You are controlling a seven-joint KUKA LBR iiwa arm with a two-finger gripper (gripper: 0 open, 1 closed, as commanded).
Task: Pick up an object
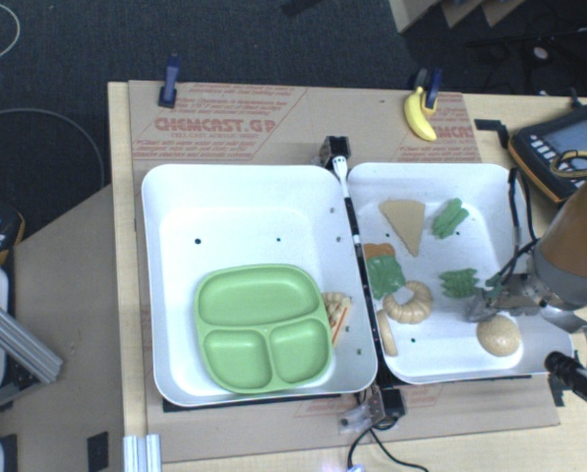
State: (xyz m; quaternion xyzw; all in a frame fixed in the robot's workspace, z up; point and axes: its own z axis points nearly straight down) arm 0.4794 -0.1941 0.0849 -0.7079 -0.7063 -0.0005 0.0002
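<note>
My gripper [486, 306] hangs low in the right bin [440, 367], near its right side, with the arm coming in from the right edge. It sits between a green leafy piece [458, 282] just to its upper left and a tan round bun [498, 336] just below it. I see nothing held in it. Further left in this bin lie a tan ring-shaped pastry [409, 304], a green leafy piece [384, 274] over an orange piece [377, 252], a tan wedge [404, 223] and a green vegetable [448, 217].
The left bin [175, 264] holds a green divided plate [263, 325] and a small bundle of fries [337, 312] by its right wall. A yellow banana [420, 116] lies on the bench behind the right bin. A yellow-and-black device [558, 153] sits at the far right.
</note>
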